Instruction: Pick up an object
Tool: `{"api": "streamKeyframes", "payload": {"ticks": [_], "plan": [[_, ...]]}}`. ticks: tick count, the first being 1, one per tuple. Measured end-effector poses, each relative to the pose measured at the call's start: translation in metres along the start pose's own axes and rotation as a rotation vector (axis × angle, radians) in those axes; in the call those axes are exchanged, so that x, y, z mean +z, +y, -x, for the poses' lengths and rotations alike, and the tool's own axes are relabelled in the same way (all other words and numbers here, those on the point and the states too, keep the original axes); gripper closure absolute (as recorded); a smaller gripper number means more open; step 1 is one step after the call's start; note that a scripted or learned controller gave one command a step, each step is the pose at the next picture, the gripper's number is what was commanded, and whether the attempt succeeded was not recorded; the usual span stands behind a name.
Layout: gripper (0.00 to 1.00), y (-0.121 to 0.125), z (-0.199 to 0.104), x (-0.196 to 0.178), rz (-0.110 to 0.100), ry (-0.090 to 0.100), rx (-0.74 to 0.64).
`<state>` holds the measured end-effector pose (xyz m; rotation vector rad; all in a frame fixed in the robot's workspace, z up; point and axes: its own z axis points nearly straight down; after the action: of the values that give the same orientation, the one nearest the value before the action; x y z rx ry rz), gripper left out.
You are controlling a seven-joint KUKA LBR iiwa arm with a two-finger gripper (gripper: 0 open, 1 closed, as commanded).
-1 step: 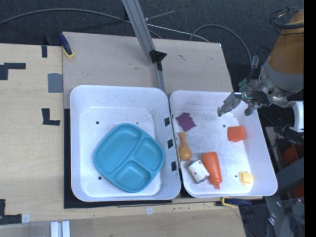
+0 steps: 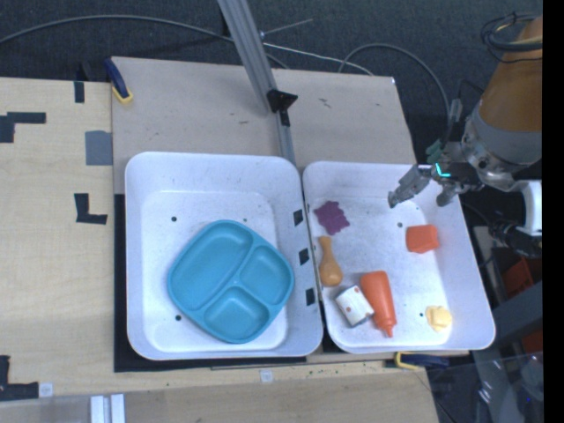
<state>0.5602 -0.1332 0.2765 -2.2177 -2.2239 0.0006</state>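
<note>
Two white bins are seen on a wooden bench (image 2: 220,104) over dark carpet. The gripper (image 2: 425,186) is held above the right bin (image 2: 458,315), fingers spread, nothing between them. An orange block (image 2: 422,238) lies just below it.

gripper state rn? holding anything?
Gripper: open, holding nothing, above the right bin's upper right corner, apart from the orange block.
</note>
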Motion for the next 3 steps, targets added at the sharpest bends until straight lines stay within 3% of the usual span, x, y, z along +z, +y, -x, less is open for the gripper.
{"api": "streamKeyframes", "payload": {"ticks": [3], "plan": [[0.00, -0.015, -0.012, 0.143, -0.005, 0.000, 0.001]]}}
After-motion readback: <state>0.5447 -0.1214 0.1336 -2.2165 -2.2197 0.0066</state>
